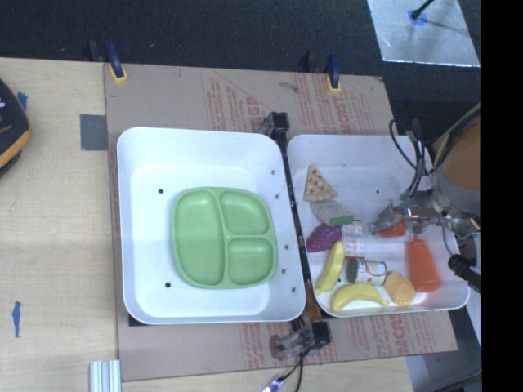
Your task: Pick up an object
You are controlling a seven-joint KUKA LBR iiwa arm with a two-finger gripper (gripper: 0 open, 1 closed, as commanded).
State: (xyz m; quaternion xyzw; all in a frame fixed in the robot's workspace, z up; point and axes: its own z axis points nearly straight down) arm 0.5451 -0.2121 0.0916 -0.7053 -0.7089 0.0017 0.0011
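The right bin (372, 158) holds several toy foods: a pizza slice (318, 185), purple grapes (324, 237), two bananas (332, 266) (358, 296), an orange carrot-like bottle (422, 265), a yellow piece (400, 288) and a small white packet (353, 239). My gripper (391, 219) hangs low over the right side of this bin, pointing left, right above a small red-orange piece (394, 229). The view does not show whether anything sits between its fingers. The left bin (139, 162) holds a green divided plate (222, 237).
The bins sit side by side on a cardboard sheet (212, 96) held by blue clamps (115, 60). A black and yellow device (11, 122) lies at the left edge of the bench. Cables run along the arm at the right.
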